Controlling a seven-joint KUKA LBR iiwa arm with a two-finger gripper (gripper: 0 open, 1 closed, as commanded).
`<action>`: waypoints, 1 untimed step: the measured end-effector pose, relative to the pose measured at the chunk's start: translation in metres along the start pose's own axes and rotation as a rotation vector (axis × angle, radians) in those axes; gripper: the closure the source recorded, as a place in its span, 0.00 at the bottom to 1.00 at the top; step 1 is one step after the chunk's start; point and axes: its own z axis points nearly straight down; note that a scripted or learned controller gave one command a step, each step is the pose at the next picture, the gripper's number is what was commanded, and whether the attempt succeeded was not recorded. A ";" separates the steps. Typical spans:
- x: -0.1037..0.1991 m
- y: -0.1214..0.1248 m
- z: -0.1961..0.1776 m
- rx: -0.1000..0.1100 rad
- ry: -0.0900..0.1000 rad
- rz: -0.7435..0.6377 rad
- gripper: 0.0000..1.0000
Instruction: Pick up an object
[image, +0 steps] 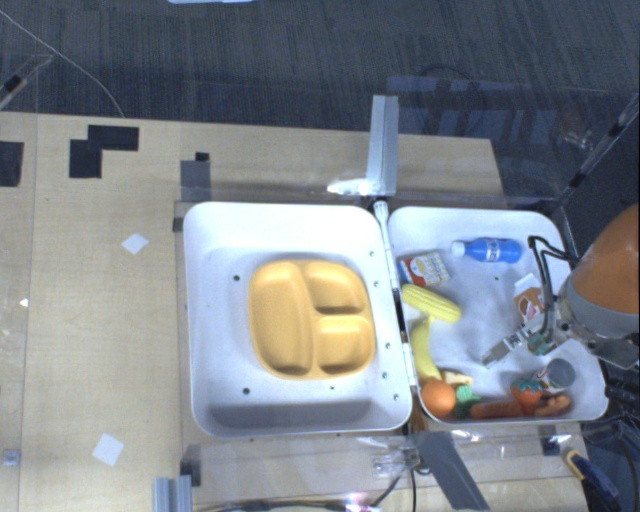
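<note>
Hovering low in the right bin (590, 400), the gripper (512, 343) is near the banana (424, 352) and corn (431, 302); whether it is wide or narrow I cannot tell. The banana looks light, smooth and curved, likely best pinched across its middle.
</note>
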 end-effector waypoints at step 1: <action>-0.001 -0.001 0.000 0.002 -0.001 -0.036 0.00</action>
